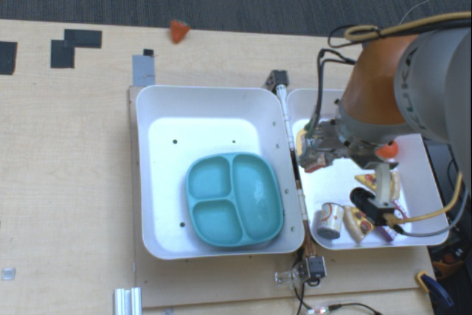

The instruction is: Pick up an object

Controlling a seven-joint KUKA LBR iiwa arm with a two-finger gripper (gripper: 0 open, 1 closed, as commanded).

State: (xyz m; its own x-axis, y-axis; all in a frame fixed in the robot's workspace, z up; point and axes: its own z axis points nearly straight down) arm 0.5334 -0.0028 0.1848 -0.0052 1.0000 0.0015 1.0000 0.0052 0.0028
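My gripper (pixel 315 153) hangs over the left part of the right bin (pixel 424 240), close to the wall between the two bins. Something small and reddish-brown shows at its tip, too blurred to name. Loose things lie in the right bin: a small silver can (pixel 329 220) on its side near the front, a yellow and white packet (pixel 358 225) beside it, a yellow wedge (pixel 366 179) and an orange ball (pixel 388 151) partly under the arm. A teal divided plate (pixel 234 198) lies in the left bin (pixel 158 158).
The grey and orange arm (pixel 398 85) covers the back of the right bin. On the bench behind the bins lie a small orange object (pixel 179 30), dark tape patches (pixel 74 46) and a grey block (pixel 144 68). A metal clip (pixel 278 79) sits where the bins meet.
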